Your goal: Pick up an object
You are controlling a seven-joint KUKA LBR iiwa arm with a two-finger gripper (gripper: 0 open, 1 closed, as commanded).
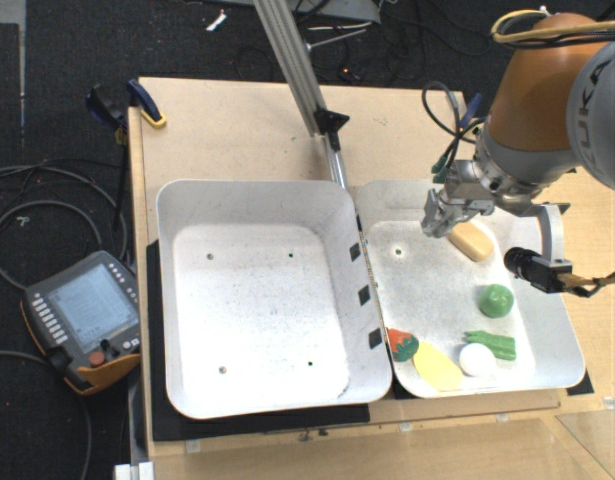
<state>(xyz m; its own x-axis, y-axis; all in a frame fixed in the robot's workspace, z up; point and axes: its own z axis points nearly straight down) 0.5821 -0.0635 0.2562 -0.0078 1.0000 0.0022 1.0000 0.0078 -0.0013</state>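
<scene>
The gripper point(445, 218) hangs low over the right bin point(547, 378), just beside the tan block point(471, 240), and whether it is released or clamped cannot be told from this angle. To do the grasp well, I judge it should centre squarely over the block's short width and descend straight. The green ball point(496, 300) and yellow piece point(437, 369) lie apart.

Tan block point(472, 241) partly hidden behind gripper point(440, 220), arm point(547, 78) cut off at right edge
</scene>
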